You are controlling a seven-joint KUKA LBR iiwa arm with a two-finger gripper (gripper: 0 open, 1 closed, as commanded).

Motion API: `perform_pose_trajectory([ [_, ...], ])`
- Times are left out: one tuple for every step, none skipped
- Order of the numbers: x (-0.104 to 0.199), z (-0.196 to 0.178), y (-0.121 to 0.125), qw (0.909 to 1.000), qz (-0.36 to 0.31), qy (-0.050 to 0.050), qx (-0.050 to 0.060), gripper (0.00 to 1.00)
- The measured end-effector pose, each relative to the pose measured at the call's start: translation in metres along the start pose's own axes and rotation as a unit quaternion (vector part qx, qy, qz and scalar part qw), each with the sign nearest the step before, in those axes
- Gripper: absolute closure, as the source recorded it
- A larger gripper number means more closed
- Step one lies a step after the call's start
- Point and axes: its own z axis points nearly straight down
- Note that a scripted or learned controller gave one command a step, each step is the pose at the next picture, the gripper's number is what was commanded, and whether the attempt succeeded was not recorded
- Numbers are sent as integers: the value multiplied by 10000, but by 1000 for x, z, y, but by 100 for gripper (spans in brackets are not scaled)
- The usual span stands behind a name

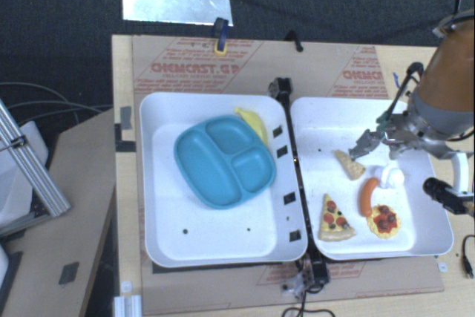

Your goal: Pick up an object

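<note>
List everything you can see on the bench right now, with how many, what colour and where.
Bins: 2, white, side by side on the bench.
Divided plate: 1, blue, in the left bin.
Yellow item: 1, partly hidden behind the plate's far edge.
Tan piece: 1, right bin, near the gripper.
Pizza slice: 1, yellow with red spots, right bin near edge.
Sausage: 1, orange-red, right bin.
Round pizza: 1, red and yellow, beside the sausage.
White item: 1, right bin.
Gripper: 1, grey, over the right bin.

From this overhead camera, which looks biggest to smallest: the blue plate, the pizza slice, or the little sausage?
1. Blue plate, by far.
2. Pizza slice.
3. Sausage, slimmer than the slice, though about as long.
</note>
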Motion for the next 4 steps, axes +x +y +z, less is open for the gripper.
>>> perform_pose_trajectory([
  [0,-11,1,10000,-11,-2,-18,100],
  [-8,100,-7,10000,13,10,48,100],
  [89,-8,28,10000,-63,21,-62,100],
  [130,-27,7,10000,-32,12,-5,100],
])
